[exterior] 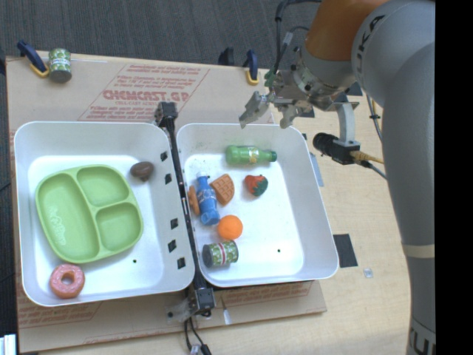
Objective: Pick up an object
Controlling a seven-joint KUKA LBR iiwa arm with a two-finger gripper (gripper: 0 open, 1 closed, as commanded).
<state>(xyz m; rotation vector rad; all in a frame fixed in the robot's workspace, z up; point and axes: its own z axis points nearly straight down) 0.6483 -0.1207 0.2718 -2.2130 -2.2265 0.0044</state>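
Gripper: the gripper point(267, 114) hangs above the far rim of the right bin point(318, 220), its two fingers spread apart with nothing between them.
Arm: the grey arm point(399, 72) with the orange band comes in from the right, wrist over the worktop point(355, 220) just behind the bin.
Nearest target: a green bottle point(250, 154) lies on its side near the bin's far wall, just below the gripper.
Other candidates: a strawberry point(256, 185), an orange ball point(230, 228), a small green can point(220, 254), and a blue bottle point(208, 200) lying against some orange-brown pieces point(222, 188).
Left bin: a green divided plate point(87, 211), a pink doughnut point(67, 280) and a brown lump point(142, 171) sit in the left bin point(29, 146) — well apart from the gripper.
Stage: judged as approach; no object is grasped yet.
Risk, bottle: round and lying flat, it would likely roll or squirt out if the fingers close off-centre — or a finger could catch the bin wall beside it.
Risk, cluster: the blue bottle touches its neighbours, so a descent there may wedge a finger on two things and lift neither.
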